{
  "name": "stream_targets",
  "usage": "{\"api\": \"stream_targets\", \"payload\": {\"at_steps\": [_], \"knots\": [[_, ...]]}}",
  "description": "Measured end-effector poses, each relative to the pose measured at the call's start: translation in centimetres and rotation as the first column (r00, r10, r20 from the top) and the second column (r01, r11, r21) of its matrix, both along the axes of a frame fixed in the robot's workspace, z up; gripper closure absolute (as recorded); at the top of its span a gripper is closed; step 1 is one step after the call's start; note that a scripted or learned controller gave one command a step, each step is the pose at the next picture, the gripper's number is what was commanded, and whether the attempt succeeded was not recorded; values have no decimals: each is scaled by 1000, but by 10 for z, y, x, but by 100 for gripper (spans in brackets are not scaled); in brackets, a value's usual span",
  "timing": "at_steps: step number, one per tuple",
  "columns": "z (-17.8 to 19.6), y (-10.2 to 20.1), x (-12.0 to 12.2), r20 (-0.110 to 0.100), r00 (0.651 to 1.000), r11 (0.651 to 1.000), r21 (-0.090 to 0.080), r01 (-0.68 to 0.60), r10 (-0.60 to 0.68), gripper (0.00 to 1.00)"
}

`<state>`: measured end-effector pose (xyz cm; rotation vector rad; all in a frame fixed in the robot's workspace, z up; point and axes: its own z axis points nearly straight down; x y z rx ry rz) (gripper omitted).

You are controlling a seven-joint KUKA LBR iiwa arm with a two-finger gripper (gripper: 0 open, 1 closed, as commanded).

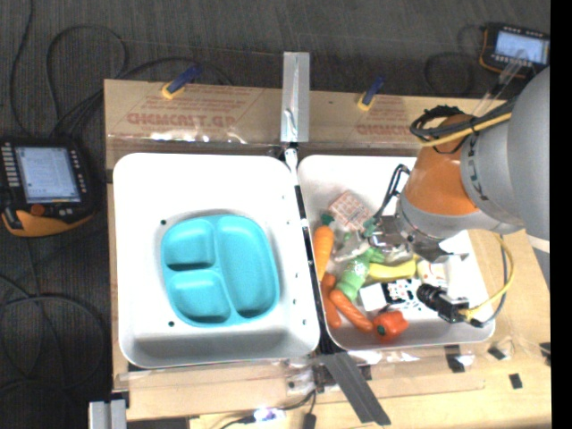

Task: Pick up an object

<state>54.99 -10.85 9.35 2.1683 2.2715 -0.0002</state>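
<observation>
Grey arm (527, 164), orange band above wrist, black and yellow cables alongside.

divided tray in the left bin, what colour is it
Light turquoise blue; the divided tray shows clearly in the camera view.

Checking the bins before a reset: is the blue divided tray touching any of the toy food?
Apart. The camera view shows the blue tray alone in the left bin, with both bin walls between it and the orange carrot in the right bin.
</observation>
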Motion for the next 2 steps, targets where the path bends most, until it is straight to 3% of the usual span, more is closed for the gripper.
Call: {"api": "stream_targets", "payload": {"at_steps": [1,2], "knots": [[8,0,0,-2,1000,1000,2,0,0,100],[90,38,94,-2,957,957,-2,-290,290,100]]}}
